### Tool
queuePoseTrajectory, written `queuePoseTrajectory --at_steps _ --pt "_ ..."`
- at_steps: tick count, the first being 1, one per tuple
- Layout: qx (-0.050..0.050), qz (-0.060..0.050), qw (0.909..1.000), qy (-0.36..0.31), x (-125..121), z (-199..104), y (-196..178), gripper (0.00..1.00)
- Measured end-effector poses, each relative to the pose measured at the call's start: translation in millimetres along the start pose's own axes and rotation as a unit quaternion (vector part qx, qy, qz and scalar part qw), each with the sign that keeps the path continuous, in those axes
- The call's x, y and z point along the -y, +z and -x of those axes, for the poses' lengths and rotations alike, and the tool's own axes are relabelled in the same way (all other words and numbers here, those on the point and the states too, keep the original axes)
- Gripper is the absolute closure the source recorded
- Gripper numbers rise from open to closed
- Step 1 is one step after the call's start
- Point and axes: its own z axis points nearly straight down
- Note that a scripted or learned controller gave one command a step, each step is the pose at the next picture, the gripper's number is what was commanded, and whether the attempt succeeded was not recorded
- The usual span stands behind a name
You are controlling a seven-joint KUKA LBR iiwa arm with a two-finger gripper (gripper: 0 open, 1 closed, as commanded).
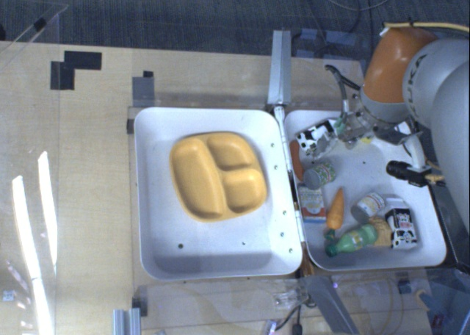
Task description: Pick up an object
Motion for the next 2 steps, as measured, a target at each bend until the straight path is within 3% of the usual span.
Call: queuePoseTrajectory --at_steps 1,2 --pt "0.01 0.021 0.985 -0.171 31.4 -29.9 5.2 0.0" --pt "0.008 0.02 0.9915 -0.129 1.0 -9.2 -72.3 0.0"
